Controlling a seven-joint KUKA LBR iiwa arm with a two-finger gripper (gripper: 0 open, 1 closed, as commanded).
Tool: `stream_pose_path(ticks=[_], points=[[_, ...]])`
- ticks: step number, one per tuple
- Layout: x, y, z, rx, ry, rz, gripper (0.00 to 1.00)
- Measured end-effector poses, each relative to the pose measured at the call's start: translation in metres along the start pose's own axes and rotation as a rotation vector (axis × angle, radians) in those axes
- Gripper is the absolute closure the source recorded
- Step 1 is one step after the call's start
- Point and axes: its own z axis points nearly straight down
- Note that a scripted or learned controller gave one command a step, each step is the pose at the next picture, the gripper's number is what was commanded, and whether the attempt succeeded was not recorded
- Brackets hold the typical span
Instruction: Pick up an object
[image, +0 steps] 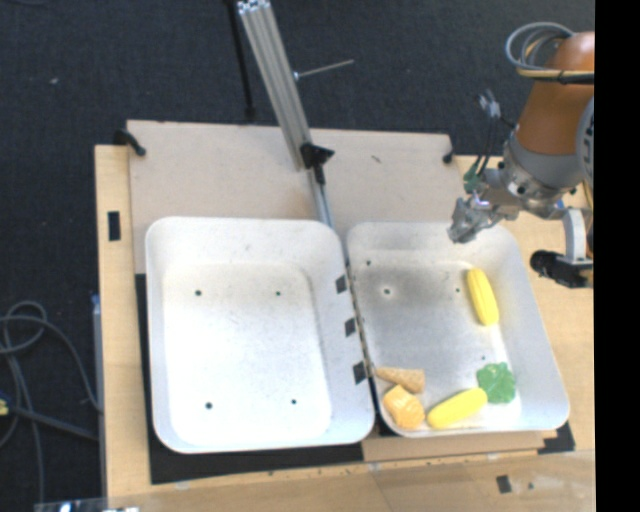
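Nothing is picked up yet, as far as the frame shows. The gripper (466, 226) hangs at the upper edge of the right bin (530, 330), right of centre in the frame; whether it is spread or pressed together I cannot tell, and nothing is seen caught in it. The candidates all lie in that bin: a yellow corn cob (482, 296) just below the gripper, and along the lower rim a green piece (496, 382), a second yellow piece (457, 407), an orange piece (403, 407) and a tan cone (401, 378). The whole job seems left: descend, close, lift.
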Motion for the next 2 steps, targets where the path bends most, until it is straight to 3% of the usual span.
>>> stream_pose_path(ticks=[2], points=[[0.105, -0.045, -0.02, -0.001, 0.003, -0.002, 1.0]])
